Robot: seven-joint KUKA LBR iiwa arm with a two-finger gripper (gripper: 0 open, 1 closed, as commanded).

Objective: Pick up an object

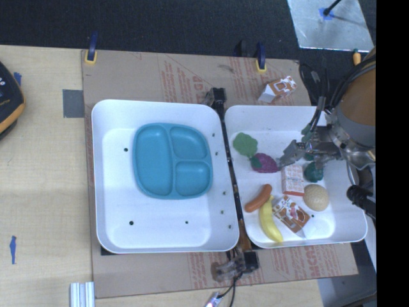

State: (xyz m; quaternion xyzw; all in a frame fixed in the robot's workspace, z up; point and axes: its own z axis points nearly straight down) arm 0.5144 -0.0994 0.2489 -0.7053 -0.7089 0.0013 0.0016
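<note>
The right bin (345, 232) holds several toy foods: a green broccoli piece (245, 144), a purple piece (264, 164), an orange sausage (258, 197), a yellow banana (270, 222), two small cartons (293, 180) (291, 213), a beige round piece (316, 197) and a dark green piece (313, 171). My gripper (301, 152) hangs low over the middle of this bin, between the purple piece and the dark green piece, just above the upper carton. The arm's body hides the bin's right rear corner.
The left bin (108, 229) holds a blue divided plate (172, 160). Another small carton (278, 89) lies on the cardboard behind the right bin. Clamps hold the cardboard at the back edge.
</note>
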